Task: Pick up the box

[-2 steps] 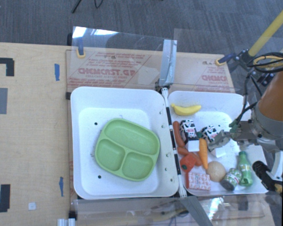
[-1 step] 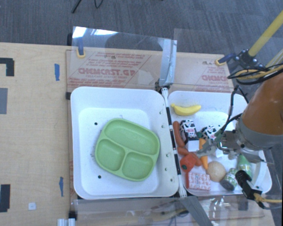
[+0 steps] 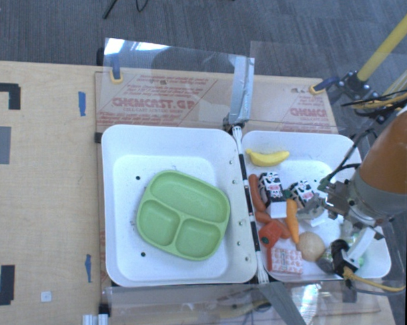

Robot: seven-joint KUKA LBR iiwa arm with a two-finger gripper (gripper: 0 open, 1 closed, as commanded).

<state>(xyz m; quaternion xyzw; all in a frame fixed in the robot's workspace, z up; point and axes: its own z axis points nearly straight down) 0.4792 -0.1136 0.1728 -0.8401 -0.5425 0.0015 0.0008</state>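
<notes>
Wooden bench (image 3: 43, 186) carrying two white bins, my claw (image 3: 320, 202) hanging over the right bin (image 3: 304, 139), its grip I cannot tell, spotted carton (image 3: 302, 192) sitting just beside, carrot (image 3: 293, 221) and potato (image 3: 312, 247) lying near, red-and-white box (image 3: 287, 259) lying flat against the potato.

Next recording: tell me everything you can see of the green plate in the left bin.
The green plate is pale green, plastic-looking and rounded at the corners. It has three compartments: one long one on the far side and two smaller ones nearer the camera. It lies flat, face up and slightly askew on the middle of the floor of the left bin, touching nothing else.
</notes>
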